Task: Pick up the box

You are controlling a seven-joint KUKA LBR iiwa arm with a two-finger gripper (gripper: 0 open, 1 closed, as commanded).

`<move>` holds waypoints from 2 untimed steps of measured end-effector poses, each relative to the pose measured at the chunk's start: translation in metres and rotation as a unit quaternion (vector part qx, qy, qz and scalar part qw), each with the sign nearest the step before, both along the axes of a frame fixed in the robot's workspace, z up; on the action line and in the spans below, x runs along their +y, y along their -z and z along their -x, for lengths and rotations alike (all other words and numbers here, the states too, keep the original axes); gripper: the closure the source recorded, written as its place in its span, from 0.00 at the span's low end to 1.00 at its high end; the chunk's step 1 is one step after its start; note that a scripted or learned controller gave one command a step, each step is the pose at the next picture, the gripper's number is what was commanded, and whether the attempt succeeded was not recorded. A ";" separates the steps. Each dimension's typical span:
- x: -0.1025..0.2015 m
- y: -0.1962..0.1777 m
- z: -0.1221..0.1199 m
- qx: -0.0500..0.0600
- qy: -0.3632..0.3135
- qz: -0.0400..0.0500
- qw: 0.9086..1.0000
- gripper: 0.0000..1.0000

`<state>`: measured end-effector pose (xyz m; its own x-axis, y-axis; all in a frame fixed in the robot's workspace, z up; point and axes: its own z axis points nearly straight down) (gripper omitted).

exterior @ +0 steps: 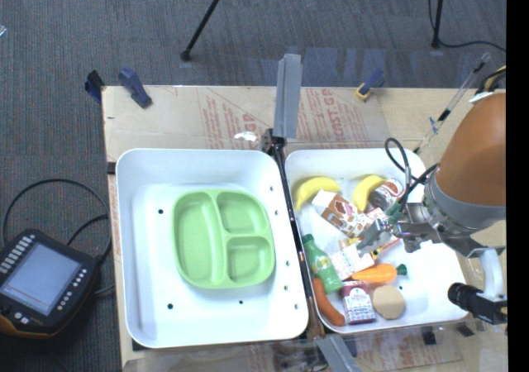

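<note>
White and brown, the box is lying tilted in the right bin just left of my gripper, whose opening I cannot tell.

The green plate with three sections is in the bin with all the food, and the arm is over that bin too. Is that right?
Not quite. The camera view shows the green plate alone in the left bin. The food, such as the bananas, lies in the right bin, and the arm is over that one.
</note>
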<state>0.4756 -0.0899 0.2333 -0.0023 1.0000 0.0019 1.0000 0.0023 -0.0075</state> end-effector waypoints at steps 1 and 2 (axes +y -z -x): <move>0.018 -0.022 -0.001 -0.003 -0.279 -0.001 0.960 0.00; 0.013 -0.014 0.000 -0.002 -0.409 -0.002 0.913 0.00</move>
<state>0.4756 -0.0768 0.2473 -0.7479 0.6638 0.0043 0.6638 0.7479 -0.0016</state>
